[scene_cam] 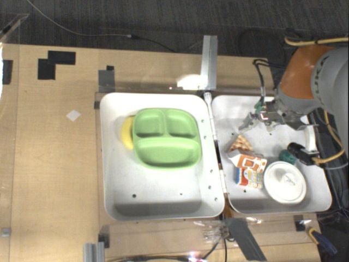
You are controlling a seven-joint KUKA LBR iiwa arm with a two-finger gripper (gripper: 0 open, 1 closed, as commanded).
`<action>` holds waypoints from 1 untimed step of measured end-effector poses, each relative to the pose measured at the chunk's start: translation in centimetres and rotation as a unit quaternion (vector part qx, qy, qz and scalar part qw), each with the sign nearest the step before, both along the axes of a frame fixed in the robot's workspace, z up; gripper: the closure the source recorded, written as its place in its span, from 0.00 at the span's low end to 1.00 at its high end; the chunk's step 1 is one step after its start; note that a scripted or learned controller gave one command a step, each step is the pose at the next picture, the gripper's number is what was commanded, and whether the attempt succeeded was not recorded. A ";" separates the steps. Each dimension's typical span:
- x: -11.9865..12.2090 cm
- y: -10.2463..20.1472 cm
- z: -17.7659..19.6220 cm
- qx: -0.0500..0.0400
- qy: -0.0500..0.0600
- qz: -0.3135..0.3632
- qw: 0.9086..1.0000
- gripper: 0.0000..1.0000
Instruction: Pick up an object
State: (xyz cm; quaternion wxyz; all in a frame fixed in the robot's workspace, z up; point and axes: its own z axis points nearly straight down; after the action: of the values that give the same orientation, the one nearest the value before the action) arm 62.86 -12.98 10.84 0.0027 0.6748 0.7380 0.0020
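We saw the gripper (pixel 260 119) spread open above the wedge (pixel 240 143) (nothing held) — best to centre over it before closing.

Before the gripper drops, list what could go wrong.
The gripper hovers over bare floor in the right bin, up from the pizza slice; a straight drop may close on nothing. The slice, carton and white lid sit crowded, so a grasp could nudge neighbours.

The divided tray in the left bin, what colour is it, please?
Light green, seen clearly in the camera view.
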 end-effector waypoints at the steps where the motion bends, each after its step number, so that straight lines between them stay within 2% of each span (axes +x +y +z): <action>1: -8.1 4.3 -2.0 0.000 -0.002 0.058 0.998 0.00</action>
State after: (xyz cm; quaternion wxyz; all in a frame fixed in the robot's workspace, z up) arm 54.81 -8.69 8.89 0.0039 0.6312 0.7756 0.0033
